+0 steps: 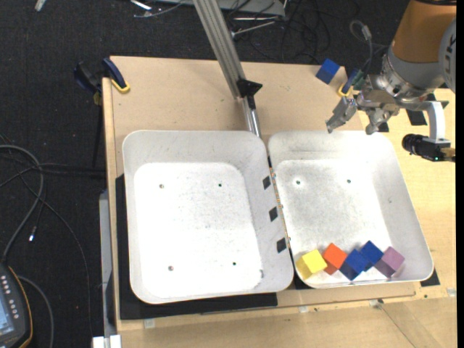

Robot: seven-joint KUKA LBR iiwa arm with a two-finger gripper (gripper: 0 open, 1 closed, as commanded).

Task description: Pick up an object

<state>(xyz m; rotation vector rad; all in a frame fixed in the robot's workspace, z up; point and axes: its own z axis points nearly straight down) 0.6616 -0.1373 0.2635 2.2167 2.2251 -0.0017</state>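
Observation:
Several small blocks lie in a row along the near edge of the right bin: a yellow block, an orange block, a blue block and a purple block. My gripper hangs above the far rim of that bin, well away from the blocks. Its fingers are spread apart, with nothing between them.
The left bin lies beside the right one. Another blue block rests on the wooden bench beyond the bins, left of the gripper. A slanted metal pole comes down to the bins' far junction. A blue-and-yellow clamp sits at the bench's far left corner.

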